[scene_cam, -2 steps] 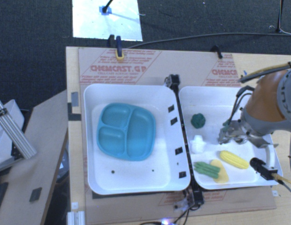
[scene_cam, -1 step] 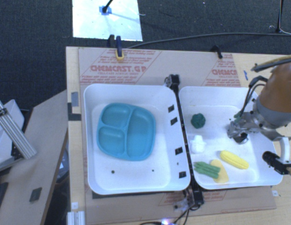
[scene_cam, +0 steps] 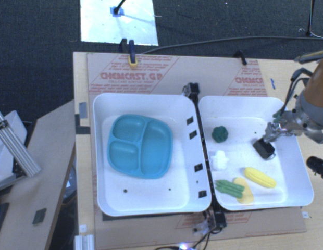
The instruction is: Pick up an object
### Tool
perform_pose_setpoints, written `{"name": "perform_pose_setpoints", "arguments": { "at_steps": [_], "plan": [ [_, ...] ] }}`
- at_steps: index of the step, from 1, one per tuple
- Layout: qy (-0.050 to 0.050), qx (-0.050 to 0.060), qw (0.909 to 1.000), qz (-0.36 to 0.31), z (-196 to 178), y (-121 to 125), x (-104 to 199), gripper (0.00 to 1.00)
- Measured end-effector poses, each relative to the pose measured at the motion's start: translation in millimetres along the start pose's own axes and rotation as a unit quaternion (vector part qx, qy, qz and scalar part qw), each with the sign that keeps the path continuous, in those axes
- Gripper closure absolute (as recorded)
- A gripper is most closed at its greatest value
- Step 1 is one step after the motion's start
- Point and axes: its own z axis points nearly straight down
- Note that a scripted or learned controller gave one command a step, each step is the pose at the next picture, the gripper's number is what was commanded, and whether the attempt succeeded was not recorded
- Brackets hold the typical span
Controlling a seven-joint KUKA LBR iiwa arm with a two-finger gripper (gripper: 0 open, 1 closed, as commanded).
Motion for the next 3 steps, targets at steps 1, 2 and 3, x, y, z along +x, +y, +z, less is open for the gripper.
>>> {"name": "perform_pose_setpoints", "arguments": {
  "at_steps": [1, 2, 3],
  "plan": [
    [0.001, 0.002, 1.0000, 0.000, -21.3, 1.5, -0.2, 1.00],
    [0.001, 0.003, 1.0000, -0.002, -15.5, 5.7, 43.4, 1.00],
    [0.002, 0.003, 1.0000, -0.003, -24.3, 5.1, 95.6, 1.00]
  ]
}}
